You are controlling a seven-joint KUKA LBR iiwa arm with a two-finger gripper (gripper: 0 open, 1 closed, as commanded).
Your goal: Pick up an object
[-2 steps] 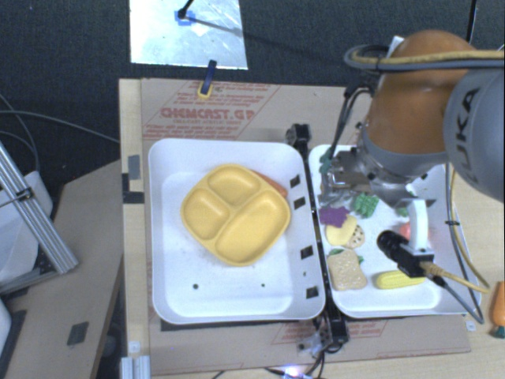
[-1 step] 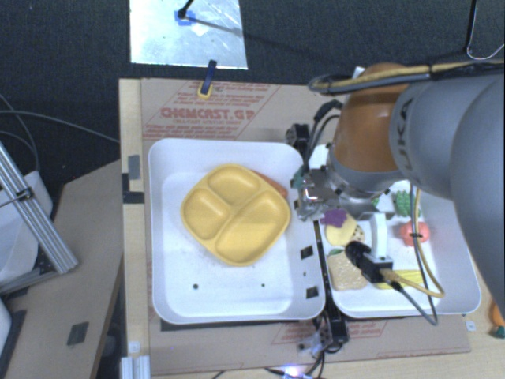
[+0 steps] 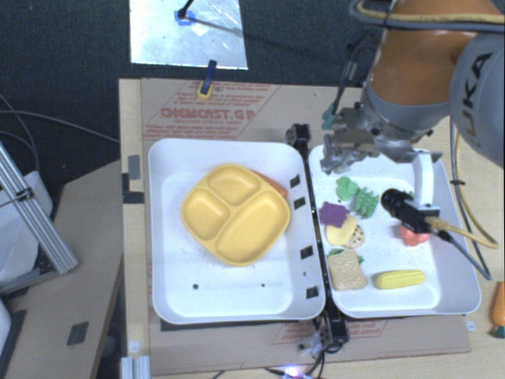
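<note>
Currently: bench [image 3: 87, 212] carries 2 white bins side by side. Arm [image 3: 430, 46] reaches in over the far corner of the right bin [image 3: 451, 294]. Left bin [image 3: 170, 290] holds 1 yellow divided plate [image 3: 235, 213], lying flat and taking up most of the floor.

Gripper [image 3: 341, 158] hangs above the right bin's far-left corner, close to the divider between the bins. Cannot tell from this slant whether it is apart or together; nothing is visibly held.

Candidate objects, all in the right bin:
- green toy piece [image 3: 357, 196], just beneath and nearest the gripper
- bread slice [image 3: 347, 271], near the front-left corner
- corn cob [image 3: 398, 278], just beside the bread, with clear floor on its other sides
- purple piece [image 3: 333, 212], touching or overlapping a yellow speckled piece [image 3: 345, 232]
- red piece [image 3: 413, 235], toward the right side

Judgement: the green piece is the shortest reach. For a clean grasp, centre over it, align the closing direction across its narrow side, and descend straight. Risk: the purple piece sits near, so an off-centre descent may nudge it or pinch 2 items. The corn cob is the less crowded fallback.
</note>
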